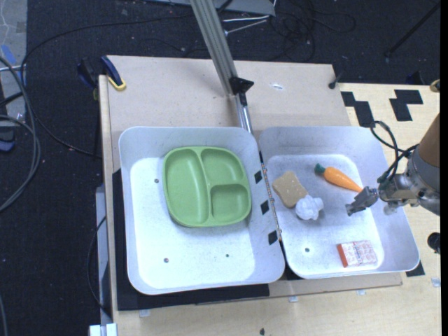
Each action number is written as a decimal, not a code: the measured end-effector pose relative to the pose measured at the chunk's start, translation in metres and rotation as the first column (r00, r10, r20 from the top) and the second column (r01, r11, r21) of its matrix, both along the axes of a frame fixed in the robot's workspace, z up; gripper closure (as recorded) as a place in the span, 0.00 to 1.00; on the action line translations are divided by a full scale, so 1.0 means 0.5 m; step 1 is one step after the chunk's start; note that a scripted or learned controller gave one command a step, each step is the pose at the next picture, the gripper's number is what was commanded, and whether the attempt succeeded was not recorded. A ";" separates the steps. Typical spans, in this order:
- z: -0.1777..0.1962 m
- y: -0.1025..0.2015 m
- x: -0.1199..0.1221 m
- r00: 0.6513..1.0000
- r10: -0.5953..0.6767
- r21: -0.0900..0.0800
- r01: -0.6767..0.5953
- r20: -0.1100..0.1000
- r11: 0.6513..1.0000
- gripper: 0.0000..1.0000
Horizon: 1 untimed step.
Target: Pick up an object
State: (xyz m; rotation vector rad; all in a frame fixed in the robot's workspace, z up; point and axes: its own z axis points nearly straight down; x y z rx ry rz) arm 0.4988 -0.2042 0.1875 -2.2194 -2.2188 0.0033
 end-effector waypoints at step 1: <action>-0.124 0.002 0.012 1.000 0.000 0.001 0.000 0.000 1.000 0.00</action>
